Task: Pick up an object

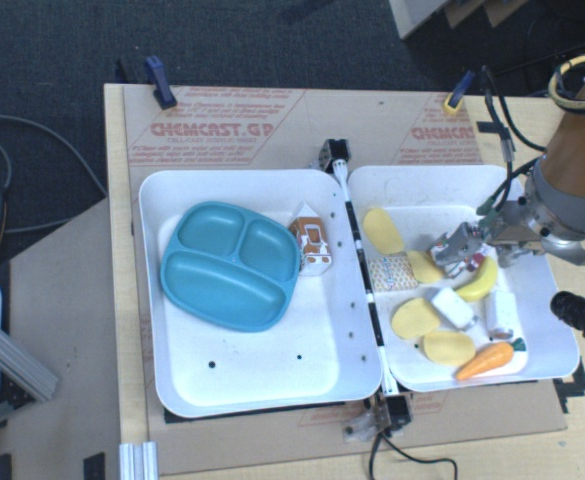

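Colours as I log them from above my bench:

- Left bin [172, 368]: plain white, a few small dark dots on its floor.
- Right bin [412, 180]: white likewise.
- Divided plate [230, 264], toward the left bin's far-left corner: solid turquoise blue.
- Small packet [311, 243] at the plate's right edge: orange-brown with white markings.
- Four flat rounded pieces [382, 229] in the right bin: pale yellow.
- Banana [479, 280]: brighter yellow.
- Carrot [485, 360] by the right bin's near edge: orange, green tip.
- Block [453, 307]: white.
- Mesh-patterned square [390, 271]: cream, speckled.
- My arm [577, 143]: grey with orange band.
- My gripper [459, 251]: metallic grey.
- Bench board [222, 126]: tan, red lettering.
- Two clamps [159, 80] on its far edge: blue.
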Tool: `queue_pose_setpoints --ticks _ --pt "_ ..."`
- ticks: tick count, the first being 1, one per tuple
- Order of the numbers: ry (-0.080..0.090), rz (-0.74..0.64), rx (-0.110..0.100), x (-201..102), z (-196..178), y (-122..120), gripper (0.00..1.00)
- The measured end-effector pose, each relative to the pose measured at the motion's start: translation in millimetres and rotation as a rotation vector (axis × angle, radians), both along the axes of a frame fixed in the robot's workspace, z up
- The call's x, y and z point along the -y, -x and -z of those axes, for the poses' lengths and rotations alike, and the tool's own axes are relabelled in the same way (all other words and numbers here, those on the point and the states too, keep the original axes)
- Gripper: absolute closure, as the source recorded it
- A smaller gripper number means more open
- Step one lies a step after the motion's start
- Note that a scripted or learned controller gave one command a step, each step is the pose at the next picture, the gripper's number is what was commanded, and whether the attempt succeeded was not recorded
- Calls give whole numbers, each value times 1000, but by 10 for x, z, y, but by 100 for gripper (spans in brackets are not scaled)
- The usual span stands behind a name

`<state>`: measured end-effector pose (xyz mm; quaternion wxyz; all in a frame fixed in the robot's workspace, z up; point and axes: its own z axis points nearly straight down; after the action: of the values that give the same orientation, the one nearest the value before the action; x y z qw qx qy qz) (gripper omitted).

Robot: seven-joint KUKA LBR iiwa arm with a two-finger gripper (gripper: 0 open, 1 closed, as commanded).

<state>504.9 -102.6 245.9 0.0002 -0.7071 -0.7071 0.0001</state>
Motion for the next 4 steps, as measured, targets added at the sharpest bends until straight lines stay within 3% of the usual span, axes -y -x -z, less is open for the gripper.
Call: queue_pose_setpoints --ticks 1,2,3,4 --pt "1 1 10 -107 1575 -536 0" --pt "8 2 23 -82 1431 -569 100" --pt "-1 -1 2 -844 607 -1176 100" --pt "0 -1 0 -839 612 -1172 0"
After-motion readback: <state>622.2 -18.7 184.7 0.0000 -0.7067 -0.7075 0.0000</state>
